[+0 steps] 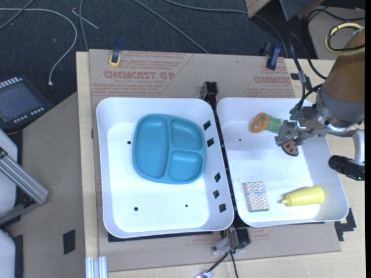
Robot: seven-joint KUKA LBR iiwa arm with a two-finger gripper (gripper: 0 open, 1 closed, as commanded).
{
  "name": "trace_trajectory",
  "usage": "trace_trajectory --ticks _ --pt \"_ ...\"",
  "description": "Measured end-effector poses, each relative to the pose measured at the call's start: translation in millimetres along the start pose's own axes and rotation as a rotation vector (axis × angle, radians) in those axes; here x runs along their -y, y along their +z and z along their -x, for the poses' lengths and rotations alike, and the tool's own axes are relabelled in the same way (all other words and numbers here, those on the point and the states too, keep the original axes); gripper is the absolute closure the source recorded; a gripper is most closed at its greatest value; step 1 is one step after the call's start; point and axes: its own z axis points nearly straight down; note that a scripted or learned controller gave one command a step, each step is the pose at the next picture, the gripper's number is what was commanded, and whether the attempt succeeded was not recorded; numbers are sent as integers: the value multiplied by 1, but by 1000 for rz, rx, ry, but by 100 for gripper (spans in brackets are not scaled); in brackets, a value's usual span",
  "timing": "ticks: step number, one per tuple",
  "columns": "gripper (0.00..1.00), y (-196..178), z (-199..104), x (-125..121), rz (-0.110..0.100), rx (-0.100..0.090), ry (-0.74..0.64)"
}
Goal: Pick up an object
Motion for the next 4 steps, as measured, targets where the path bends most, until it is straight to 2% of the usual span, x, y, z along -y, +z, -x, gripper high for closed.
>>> trace_trajectory --ticks 1,2,3,4 --pt "100 -37 0 -2 -1 0 1" --pt "100 -33 -52 -11 -6 -2 -3" --pt "100 -37 -96 -32 -4 -2 -2" --pt "100 -22 -152 -57 -5 -2 -3"
